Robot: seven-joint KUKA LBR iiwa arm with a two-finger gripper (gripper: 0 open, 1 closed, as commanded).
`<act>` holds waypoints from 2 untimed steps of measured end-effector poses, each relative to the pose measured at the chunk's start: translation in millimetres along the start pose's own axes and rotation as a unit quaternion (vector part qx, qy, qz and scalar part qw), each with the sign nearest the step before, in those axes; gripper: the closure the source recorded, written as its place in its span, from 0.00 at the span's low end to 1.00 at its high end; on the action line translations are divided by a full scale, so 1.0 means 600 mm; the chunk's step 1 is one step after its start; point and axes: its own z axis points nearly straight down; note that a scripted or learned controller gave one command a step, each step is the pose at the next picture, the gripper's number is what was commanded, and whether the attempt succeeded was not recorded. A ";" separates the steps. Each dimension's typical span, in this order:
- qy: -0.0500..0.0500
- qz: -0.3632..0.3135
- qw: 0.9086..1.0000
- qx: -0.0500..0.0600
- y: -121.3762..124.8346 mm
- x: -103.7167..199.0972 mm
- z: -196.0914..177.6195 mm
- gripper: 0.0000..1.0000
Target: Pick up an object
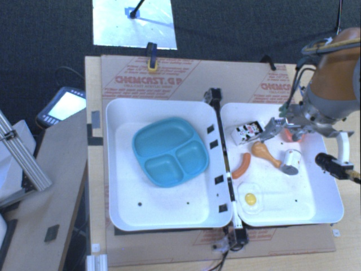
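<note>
Several toys crowd the right bin's point(330, 208) far edge, so the gripper point(289, 130), grip state untellable, should descend squarely over the drumstick point(265, 153), avoiding the sausage point(241, 165).

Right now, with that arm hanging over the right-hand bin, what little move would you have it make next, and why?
Probably a short descent onto one toy. The pincer hovers over the right bin near the cow-print carton and chicken drumstick, and nothing is visibly between its fingers, so no pick has happened. The drumstick lies apart from the sausage and fried egg, an easy target.
</note>
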 end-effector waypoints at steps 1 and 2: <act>-0.001 -0.001 1.000 -0.006 0.004 0.000 -0.010 0.00; 0.000 0.000 1.000 -0.004 -0.001 0.000 0.061 0.00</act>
